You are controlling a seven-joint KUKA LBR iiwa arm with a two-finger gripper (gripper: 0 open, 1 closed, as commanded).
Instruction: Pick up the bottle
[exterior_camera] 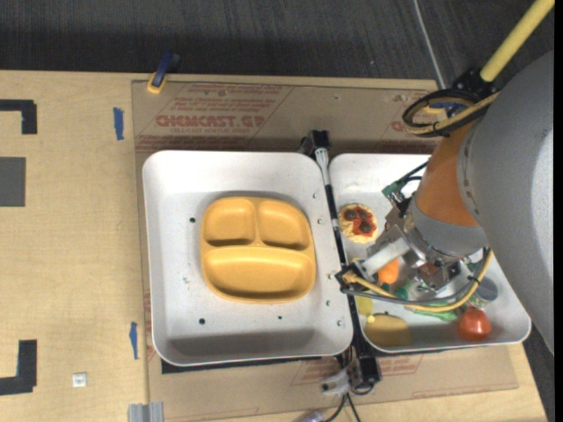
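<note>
**A:** Start big. Where does everything sit?

**B:** The arm [493, 174] leans in over the right bin [515, 328]. The left bin [167, 236] holds a yellow plate [257, 246], no concern of ours. The gripper [412, 269] is low among the right bin's clutter, and its cables [413, 304] trail over the toys.

**A:** Open or closed?

**B:** I cannot tell, since the wrist hides it.

**A:** And the bottle?

**B:** Not certain. A pale shape [383, 255] lies slanted just left of the gripper, touching an orange piece [388, 274]. That is my best guess.

**A:** So how should the pick go?

**B:** I'd line the jaws across that shape's narrow width and come down square, not along its length. A tomato [473, 323], a yellow lump [387, 329] and a pizza toy [359, 221] lie near, so I'd close slowly and lift straight up. I'd confirm the grasp before moving off.
</note>
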